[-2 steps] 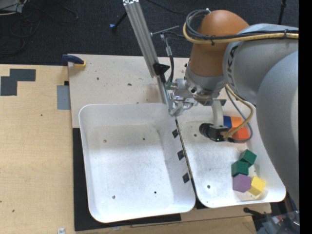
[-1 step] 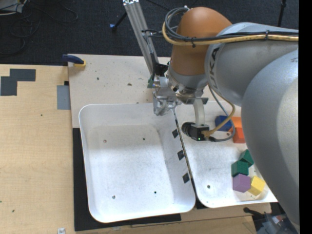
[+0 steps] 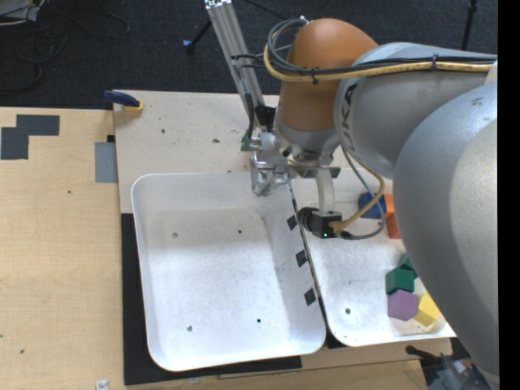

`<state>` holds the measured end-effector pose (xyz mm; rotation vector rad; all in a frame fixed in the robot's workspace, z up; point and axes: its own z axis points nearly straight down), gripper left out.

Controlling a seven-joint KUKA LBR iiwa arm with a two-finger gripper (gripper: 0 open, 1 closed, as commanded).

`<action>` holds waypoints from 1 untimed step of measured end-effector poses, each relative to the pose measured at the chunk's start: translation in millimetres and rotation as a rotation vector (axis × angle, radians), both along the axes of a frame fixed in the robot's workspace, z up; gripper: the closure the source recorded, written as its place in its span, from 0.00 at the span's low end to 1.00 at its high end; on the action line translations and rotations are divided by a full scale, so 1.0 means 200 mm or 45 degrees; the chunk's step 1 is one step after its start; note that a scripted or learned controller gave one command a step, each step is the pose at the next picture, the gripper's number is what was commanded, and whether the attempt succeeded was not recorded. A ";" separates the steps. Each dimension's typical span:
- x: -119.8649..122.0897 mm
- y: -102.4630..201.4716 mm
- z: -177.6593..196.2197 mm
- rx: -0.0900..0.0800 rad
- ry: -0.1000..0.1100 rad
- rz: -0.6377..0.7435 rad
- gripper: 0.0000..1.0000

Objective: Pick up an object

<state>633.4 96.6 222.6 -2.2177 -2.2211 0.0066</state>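
My gripper hangs under the orange band of the arm, over the back right corner of the left bin, close to its far rim. Nothing shows in it. Several small objects lie in the right bin. A green block, a purple block and a yellow block are clustered near its front right. A blue object and an orange object sit further back, partly hidden by the arm. The arm's grey body covers much of the right bin.
A slanted metal post with a checkered tag on top stands just behind the gripper. A blue clamp lies at the bench's back left corner. Small black markers run along the rim between the bins. A cable loops below the wrist.
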 end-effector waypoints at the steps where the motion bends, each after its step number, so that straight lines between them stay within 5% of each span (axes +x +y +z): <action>1: 0.00 0.00 0.00 -0.001 -0.001 0.005 0.00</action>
